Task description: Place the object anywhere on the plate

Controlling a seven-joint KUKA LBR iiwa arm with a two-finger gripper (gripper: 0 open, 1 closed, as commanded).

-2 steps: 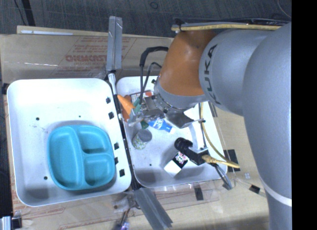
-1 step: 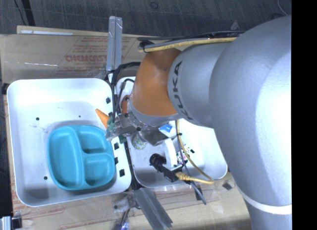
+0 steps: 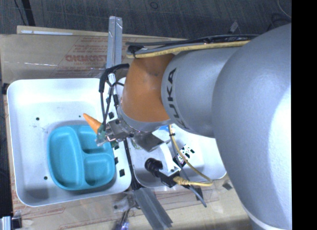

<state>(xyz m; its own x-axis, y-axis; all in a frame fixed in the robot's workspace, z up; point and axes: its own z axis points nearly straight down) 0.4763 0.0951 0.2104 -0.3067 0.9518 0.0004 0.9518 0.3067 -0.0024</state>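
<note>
A blue divided plate lies in the left white bin. An orange carrot-shaped object hangs over the plate's far right rim, its pointed end aimed up-left. Its thick end sits between the fingertips of my gripper, which is shut on it. The grey arm with its orange band reaches in from the right and hides most of the right bin.
The right white bin shows below the arm, with a black cable fitting and a yellow cable over it. A cardboard sheet lies behind the bins. A metal post stands at the back between them.
</note>
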